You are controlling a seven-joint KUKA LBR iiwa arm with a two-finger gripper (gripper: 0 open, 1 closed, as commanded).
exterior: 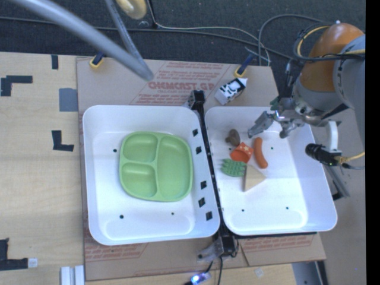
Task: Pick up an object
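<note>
While the arm [332,58] reaches in from the right, its gripper [274,125] hangs over the upper part of the right bin [309,206] with its two fingers spread apart and nothing between them. One finger [259,126] points toward the small heap of toy food, the other [287,129] lies nearer the arm. Just left of the gripper lie a brown piece [233,137], a red piece [241,153], an orange sausage [259,152], a green leaf [234,168] and a pale wedge [253,179], packed close together near the bin's middle. The left bin [98,177] holds a green divided plate [156,165].
</note>
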